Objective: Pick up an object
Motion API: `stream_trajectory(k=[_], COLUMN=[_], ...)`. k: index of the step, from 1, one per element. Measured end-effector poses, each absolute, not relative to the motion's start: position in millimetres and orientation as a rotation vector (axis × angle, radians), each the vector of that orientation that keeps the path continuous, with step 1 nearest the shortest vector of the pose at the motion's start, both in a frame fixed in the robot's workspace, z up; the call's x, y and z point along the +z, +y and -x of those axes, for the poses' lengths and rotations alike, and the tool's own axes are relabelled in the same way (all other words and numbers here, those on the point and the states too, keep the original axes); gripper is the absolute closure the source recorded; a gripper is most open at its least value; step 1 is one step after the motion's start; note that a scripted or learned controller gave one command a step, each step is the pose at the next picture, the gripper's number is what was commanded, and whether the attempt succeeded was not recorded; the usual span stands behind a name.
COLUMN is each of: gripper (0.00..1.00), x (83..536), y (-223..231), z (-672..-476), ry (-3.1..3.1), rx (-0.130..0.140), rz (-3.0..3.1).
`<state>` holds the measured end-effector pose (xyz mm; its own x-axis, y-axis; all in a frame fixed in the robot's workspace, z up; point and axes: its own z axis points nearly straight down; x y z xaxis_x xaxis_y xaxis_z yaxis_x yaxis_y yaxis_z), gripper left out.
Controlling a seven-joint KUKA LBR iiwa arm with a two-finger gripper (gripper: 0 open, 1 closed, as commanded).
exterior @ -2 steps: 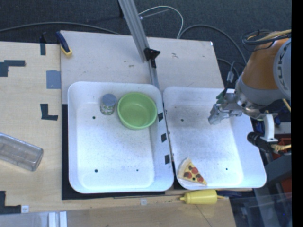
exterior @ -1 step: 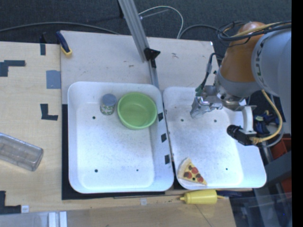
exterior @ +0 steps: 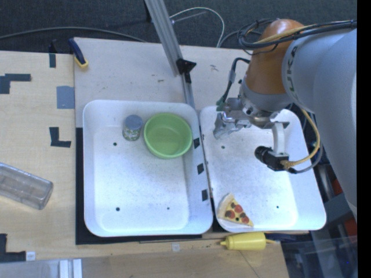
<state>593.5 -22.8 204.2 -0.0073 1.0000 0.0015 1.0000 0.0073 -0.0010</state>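
1. Nearest, just outside the near rim of the right bin (exterior: 301,216): a yellow mustard bottle (exterior: 244,241) lying on its side on the bench.
2. Inside that bin, tucked into the near-left corner: a toy pizza slice (exterior: 234,209), flat, untouched, well apart from the arm.
3. Off to the far left on the wooden bench: a clear plastic tumbler (exterior: 24,185) on its side.
4. In the far half of the left bin (exterior: 93,172): a green bowl (exterior: 168,135), upright, with a small grey-lidded jar (exterior: 133,127) just beside it on the left.
5. Over the far-left part of the right bin: the gripper (exterior: 223,127), reached in from the right on the grey arm, orange band above the wrist, tool pointing down toward the bin floor near the divider.
6. Claw state: too small and blurred to judge apart or together; cannot tell. Nothing visible between the tips.
7. Progress, as a judgement: nothing lifted yet, everything resting in place. Nearest candidates: bowl just across the divider, pizza slice nearer in the same bin. Left to do: settle over one item, close on it, raise it clear.
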Motion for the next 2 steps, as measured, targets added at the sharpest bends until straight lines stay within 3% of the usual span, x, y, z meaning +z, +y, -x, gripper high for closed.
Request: stream_trajectory(k=[2], gripper=[1.00], x=[217.1], y=[86.3], z=[-626.9], ry=[-2.229], rx=[-0.003], rz=[2.212])
